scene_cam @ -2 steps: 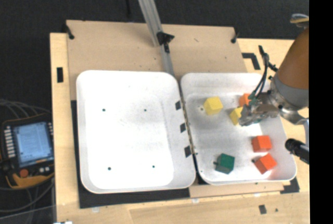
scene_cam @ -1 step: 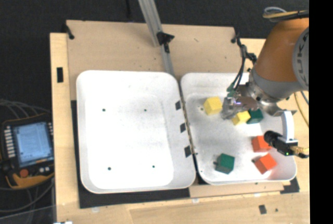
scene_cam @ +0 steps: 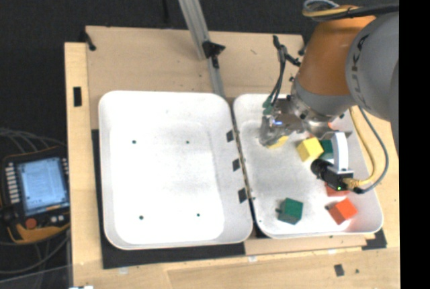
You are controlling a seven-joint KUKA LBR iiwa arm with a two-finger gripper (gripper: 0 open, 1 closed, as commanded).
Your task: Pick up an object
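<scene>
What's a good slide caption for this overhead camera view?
KUKA arm's gripper low in the right bin, beside yellow, green and orange blocks.

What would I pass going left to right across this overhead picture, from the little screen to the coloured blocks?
Handheld screen → left white bin → right white bin → green block → yellow block → orange block. The end effector hangs over the right bin's upper left part, left of the yellow block.

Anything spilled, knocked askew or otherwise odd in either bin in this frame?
Nothing stands out. The yellow block, green block and orange block all lie inside the right bin, none on the bench. The gripper sits low near that bin's upper left; something yellowish under it is too hidden to identify.
</scene>
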